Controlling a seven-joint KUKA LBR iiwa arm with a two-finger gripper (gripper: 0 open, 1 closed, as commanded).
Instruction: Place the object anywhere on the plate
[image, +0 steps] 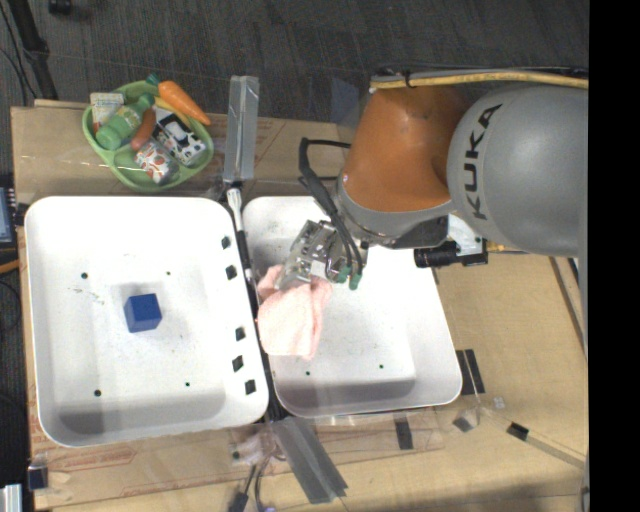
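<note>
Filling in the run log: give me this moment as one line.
gripper: over right bin, at pink cloth | grasp: unclear | blue cube: in left bin | green bowl of toy food: behind bins

Counted: two white bins, left (60, 300) and right (420, 350); one blue cube (143, 312); one pink cloth (293, 315); one green bowl (118, 165) of assorted small items.
</note>
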